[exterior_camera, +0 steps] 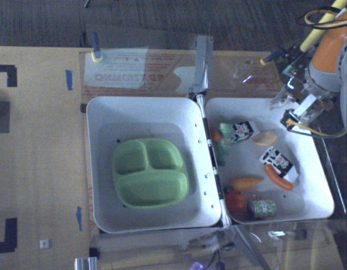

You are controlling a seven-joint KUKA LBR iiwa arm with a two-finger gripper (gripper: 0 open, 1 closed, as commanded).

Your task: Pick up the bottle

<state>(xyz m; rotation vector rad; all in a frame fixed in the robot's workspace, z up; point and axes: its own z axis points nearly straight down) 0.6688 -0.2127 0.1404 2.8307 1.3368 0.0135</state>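
Note:
A small green bottle (221,151) with a reddish cap lies along the left wall of the right bin (319,207). My gripper (280,101) hangs over that bin's far right corner, above the rim. It is well to the right of the bottle and touches nothing in the bin.
The right bin also holds two black-and-white cartons (241,130) (279,162), a beige potato (264,138), an orange carrot (246,182), a red sausage (279,179), a red item (235,201) and a green can (262,208). In the left bin (100,122) is a green divided plate (150,172).

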